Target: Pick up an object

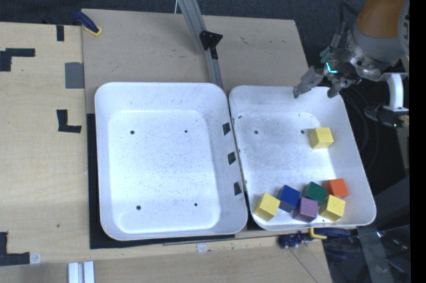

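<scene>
Jaws (313,89): my two fingers are spread apart with nothing between them, above the far rim of the right bin (353,142).
Nearest object: a lone yellow cube (321,137), below me, apart.
Other objects: a cluster of cubes (303,200) at the bin's near edge.
Progress: nothing picked up; descent, grasp and lift remain.

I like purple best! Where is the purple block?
The purple block sits in the right bin, near its front edge, squeezed among the blue block, green block and a yellow block.
</scene>
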Tool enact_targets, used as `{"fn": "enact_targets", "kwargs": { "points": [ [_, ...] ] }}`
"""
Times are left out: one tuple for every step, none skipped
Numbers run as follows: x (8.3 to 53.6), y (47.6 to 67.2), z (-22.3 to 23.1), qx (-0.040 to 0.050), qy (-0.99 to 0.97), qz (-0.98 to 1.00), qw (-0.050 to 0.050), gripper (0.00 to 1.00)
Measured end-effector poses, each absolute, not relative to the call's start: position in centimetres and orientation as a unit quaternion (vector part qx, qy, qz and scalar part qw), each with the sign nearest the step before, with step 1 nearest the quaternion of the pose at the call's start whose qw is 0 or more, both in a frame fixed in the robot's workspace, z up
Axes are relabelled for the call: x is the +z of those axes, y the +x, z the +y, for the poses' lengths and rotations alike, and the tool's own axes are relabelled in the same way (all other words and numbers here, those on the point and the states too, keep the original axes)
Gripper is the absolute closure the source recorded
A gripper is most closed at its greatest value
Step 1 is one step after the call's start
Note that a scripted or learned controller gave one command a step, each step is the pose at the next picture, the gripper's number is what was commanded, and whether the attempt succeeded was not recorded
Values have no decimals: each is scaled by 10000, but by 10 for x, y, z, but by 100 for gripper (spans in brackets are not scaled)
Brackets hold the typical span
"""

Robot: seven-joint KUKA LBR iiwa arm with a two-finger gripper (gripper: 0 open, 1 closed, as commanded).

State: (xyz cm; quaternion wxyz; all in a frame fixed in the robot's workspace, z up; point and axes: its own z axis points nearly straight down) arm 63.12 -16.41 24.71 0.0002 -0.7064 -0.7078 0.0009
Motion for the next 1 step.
{"fn": "enact_targets", "kwargs": {
  "points": [
    [203, 630, -167, 23, -7066, -7076, 16, 0]
  ]
}}
